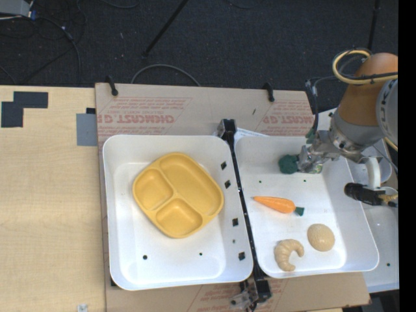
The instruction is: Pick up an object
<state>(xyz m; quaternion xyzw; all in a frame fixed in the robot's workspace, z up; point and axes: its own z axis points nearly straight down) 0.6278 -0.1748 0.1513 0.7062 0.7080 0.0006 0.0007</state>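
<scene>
I see two white bins side by side. The left bin (123, 252) holds a yellow tray (177, 194) with three little parts. In the right bin (351, 259) my gripper (311, 162) is low at about one o'clock, right beside a small dark green thing (288, 164), on its three o'clock side. They look like they touch, but I cannot tell if the hand is spread or pinching. An orange carrot (277, 205) lies near the middle of that bin. A round bread roll (321, 236) sits at five o'clock, and a pale croissant (288, 253) sits at six o'clock, just beside the roll.
</scene>
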